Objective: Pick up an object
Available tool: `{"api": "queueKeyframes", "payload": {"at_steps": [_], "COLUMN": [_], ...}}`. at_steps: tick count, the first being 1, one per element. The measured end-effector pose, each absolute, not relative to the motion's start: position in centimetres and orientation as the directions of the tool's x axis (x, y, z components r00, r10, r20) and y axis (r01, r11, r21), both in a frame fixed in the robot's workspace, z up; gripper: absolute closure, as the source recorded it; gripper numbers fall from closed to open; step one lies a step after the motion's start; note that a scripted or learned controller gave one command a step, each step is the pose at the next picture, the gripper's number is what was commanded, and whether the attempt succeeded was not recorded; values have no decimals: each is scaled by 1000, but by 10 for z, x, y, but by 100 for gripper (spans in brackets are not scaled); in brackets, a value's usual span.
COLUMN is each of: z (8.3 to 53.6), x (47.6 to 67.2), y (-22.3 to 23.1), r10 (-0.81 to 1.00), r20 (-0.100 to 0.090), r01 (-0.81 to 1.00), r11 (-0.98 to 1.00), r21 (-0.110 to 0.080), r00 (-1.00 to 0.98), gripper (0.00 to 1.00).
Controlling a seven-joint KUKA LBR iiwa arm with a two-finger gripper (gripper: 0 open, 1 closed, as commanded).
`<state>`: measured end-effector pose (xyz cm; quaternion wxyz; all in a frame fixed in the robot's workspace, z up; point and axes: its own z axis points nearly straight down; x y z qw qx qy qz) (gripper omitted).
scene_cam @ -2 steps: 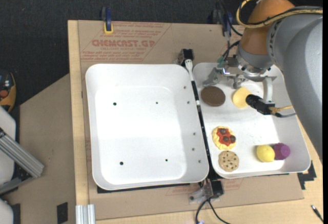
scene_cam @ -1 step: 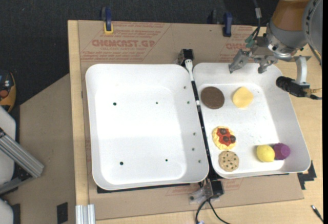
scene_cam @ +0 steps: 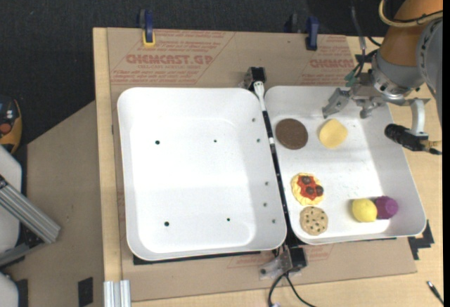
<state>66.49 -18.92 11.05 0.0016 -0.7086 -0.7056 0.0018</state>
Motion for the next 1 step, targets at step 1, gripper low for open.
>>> {"api": "queueKeyframes", "payload": {"at_steps": [1], "z": [126], "x": [667], "y": [-186], "r10": [1000], "r20": [-2], "r01": [1000], "r11": [0], "r21": [3], "r00": [0], "gripper": [100]}}
